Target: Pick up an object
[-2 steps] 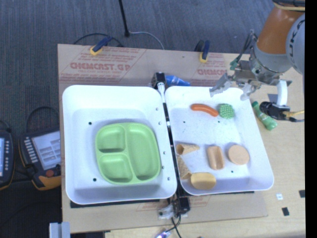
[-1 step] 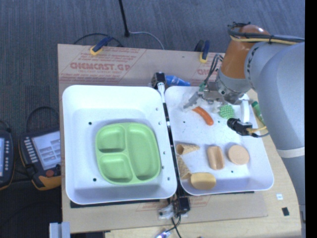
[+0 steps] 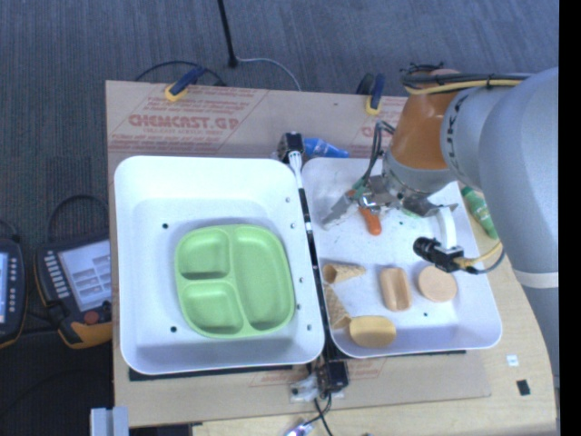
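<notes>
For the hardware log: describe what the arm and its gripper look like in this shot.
The arm is bulky, rounded and light grey, with an orange band above the wrist. Thin dark and yellowish cables run across the top of that band. Below it, the gripper is a small metallic grey assembly with slim fingers. A black cable loops out near the wrist.
</notes>
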